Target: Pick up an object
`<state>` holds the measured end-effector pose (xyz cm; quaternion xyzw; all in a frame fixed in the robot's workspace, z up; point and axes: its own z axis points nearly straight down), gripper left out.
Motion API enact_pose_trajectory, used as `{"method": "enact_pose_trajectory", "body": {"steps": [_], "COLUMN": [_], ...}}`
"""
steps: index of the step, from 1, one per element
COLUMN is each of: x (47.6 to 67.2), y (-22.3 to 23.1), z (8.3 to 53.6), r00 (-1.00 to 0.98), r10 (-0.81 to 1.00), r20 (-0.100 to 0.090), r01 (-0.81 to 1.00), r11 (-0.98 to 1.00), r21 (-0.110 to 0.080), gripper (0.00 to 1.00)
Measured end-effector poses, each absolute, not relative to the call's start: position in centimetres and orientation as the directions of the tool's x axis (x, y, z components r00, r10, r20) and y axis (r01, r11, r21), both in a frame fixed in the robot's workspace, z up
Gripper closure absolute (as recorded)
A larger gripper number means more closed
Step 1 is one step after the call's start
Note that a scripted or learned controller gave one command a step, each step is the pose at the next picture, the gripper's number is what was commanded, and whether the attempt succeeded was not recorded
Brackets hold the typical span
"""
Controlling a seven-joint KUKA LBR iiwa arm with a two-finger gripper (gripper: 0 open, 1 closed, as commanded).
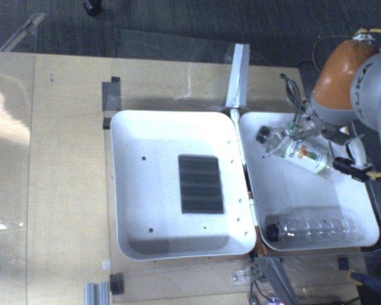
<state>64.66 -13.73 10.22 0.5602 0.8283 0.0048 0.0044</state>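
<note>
The arm [352,84] reached over the right bin [368,221], where 2 bottles lay: a small one [295,150] near the far wall and a big one [311,227] at the near wall. The hand's state I could not tell. The step seemed the approach; next it needed a grasp on 1 bottle.

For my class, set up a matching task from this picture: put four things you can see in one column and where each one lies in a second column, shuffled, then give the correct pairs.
Things
1. dark ribbed block
2. large clear bottle
3. small labelled bottle
4. orange band

Places
A. along the near edge of the right bin
B. on the arm, above the right bin's far corner
C. middle of the left bin
D. far part of the right bin, lying tilted

Pairs: 1-C, 2-A, 3-D, 4-B
</note>
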Motion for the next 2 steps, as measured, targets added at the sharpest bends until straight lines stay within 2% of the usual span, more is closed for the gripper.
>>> {"method": "enact_pose_trajectory", "body": {"steps": [1,2], "x": [66.88,66.95], "y": [-13.93,-14.24], "z": [10.07,10.07], "r00": [-0.42,-0.45], "r10": [0.907,0.893], "r20": [0.008,0.013], "r01": [0.907,0.893], "r11": [0.42,0.45], "r21": [-0.015,-0.011], "gripper": [0.0,0.0]}}
